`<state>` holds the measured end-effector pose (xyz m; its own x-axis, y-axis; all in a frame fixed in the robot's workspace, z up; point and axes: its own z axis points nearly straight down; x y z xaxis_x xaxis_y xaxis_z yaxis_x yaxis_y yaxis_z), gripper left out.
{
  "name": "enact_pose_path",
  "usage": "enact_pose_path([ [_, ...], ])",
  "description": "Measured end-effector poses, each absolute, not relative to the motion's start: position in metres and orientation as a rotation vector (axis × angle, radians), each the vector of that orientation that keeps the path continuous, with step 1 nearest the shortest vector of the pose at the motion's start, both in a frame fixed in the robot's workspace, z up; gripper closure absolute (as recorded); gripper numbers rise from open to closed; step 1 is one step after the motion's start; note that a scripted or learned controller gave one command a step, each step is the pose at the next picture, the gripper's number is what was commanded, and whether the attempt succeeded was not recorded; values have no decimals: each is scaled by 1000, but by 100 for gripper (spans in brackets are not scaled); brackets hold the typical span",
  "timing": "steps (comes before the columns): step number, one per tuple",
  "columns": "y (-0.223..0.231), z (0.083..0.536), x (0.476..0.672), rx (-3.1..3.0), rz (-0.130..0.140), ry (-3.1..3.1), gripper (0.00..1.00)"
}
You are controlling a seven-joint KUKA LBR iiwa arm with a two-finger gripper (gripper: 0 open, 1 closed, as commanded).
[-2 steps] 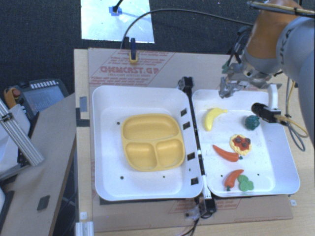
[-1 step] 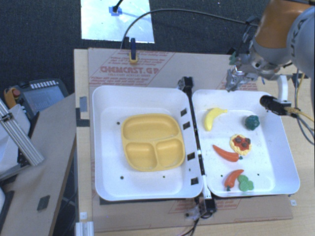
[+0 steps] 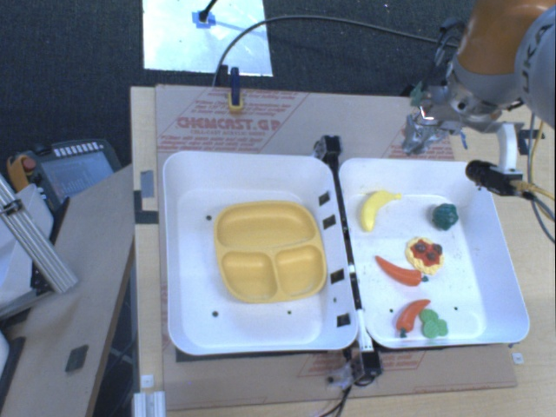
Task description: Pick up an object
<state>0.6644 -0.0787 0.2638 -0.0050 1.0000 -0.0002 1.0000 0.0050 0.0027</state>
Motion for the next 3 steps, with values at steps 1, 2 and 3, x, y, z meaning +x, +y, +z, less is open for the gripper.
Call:
enact_pose_path([
  [1, -31, 268, 664, 2215, 2, 2225, 100],
  [2, 16, 265, 655, 2216, 1, 2225, 100],
  [3, 68, 246, 658, 2214, 2, 2228, 100],
])
